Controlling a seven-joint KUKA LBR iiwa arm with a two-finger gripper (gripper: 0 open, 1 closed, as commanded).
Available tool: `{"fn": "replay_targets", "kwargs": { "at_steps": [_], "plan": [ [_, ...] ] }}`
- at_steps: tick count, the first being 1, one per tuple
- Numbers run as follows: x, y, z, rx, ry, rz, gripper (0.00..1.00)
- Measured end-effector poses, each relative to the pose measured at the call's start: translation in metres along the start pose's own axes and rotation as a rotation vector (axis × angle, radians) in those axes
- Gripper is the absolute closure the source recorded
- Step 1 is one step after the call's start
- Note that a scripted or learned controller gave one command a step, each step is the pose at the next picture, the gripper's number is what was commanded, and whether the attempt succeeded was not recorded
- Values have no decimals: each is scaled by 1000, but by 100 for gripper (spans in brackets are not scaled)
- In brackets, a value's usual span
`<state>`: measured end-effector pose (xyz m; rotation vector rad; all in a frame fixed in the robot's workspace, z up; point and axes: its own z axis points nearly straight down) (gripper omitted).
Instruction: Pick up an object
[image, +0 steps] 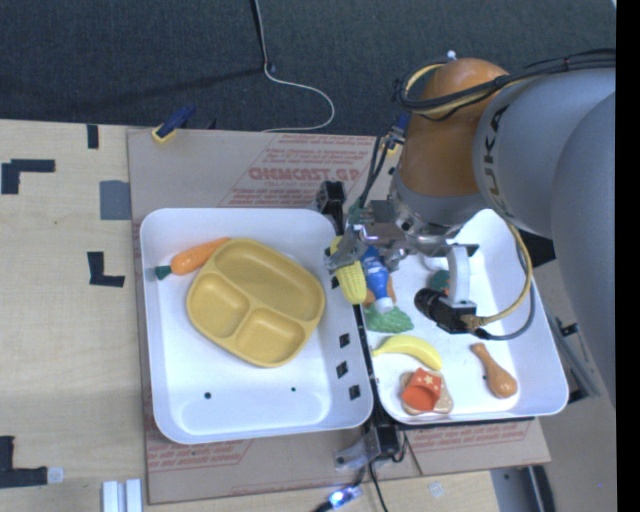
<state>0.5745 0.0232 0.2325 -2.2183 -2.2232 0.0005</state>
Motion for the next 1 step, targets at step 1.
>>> {"fn": "replay_targets", "kwargs": {
  "at_steps": [1],
  "plan": [
    [-5, 6, -1, 1, 0, 0, 100]
  ]
}}
